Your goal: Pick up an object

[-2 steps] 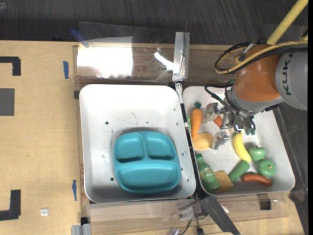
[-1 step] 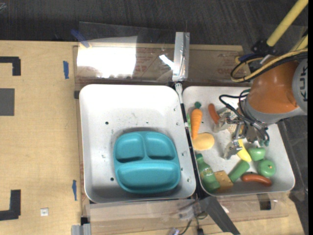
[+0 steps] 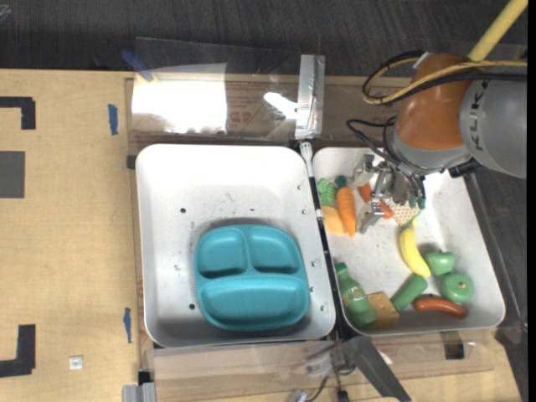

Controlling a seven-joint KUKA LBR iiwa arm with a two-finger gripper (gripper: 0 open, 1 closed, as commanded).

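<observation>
My gripper (image 3: 378, 201) hangs low over the upper middle of the right bin (image 3: 479, 224), under the orange wrist band. Just to its left lie an orange carrot (image 3: 345, 208), a yellow-orange piece (image 3: 332, 221) and a small green item (image 3: 327, 189). A small red piece (image 3: 382, 211) shows right at the gripper's tip, and whether it is held is unclear. A pale dotted item (image 3: 407, 214) lies against the gripper's right side. Below it is a yellow banana (image 3: 409, 249).
The right bin's lower part holds a green pepper (image 3: 440, 264), a green apple (image 3: 458, 286), a red chili (image 3: 437, 306), a green cucumber (image 3: 409, 291), a green bottle (image 3: 355, 296) and a brown block (image 3: 383, 307). A teal divided plate (image 3: 249, 275) sits in the left bin (image 3: 167, 182).
</observation>
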